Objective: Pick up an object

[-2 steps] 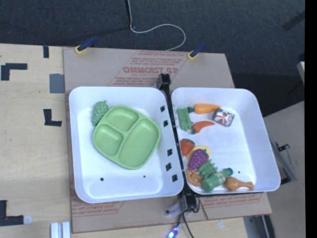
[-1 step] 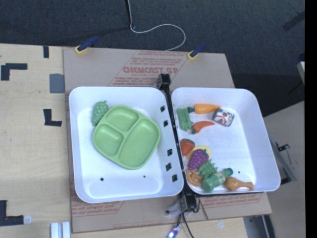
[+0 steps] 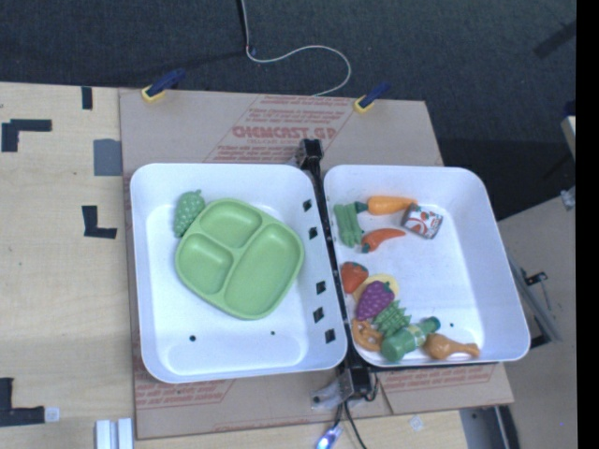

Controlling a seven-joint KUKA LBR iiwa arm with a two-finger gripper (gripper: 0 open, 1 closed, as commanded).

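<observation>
Evidently no grasp has yet been begun, and a target must first be chosen. A green divided plate [image 3: 240, 269] and green grapes [image 3: 188, 211] are held in the left bin [image 3: 159, 344]; toy carrots [image 3: 390, 204], a small can [image 3: 422, 221] and purple grapes [image 3: 372, 299] are crowded in the right bin [image 3: 487, 279]. Finger state cannot be told.

One fixed camera looks down at a slant on both bins, left bin [image 3: 154, 344] and right bin [image 3: 487, 241].
</observation>
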